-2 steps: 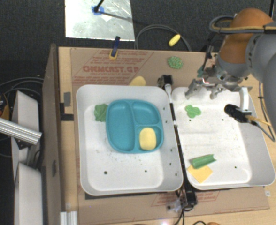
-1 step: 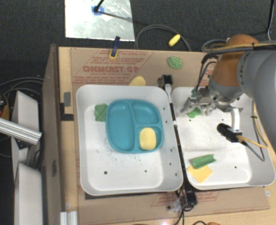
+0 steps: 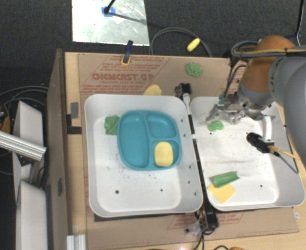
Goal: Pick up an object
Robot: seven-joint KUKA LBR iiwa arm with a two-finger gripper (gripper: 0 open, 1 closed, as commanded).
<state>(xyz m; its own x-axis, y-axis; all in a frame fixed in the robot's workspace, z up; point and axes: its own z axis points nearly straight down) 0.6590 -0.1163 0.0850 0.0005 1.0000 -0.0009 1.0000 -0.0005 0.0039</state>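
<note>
The claw (image 3: pixel 219 116) sits low in the far left corner of the right bin (image 3: pixel 288 191), directly at a small green piece (image 3: pixel 215 124); whether it grips that piece cannot be determined. The piece appears light, soft-looking and irregular, probably a toy food item. Judged best hold: across its narrow width, with moderate closing force.
</note>
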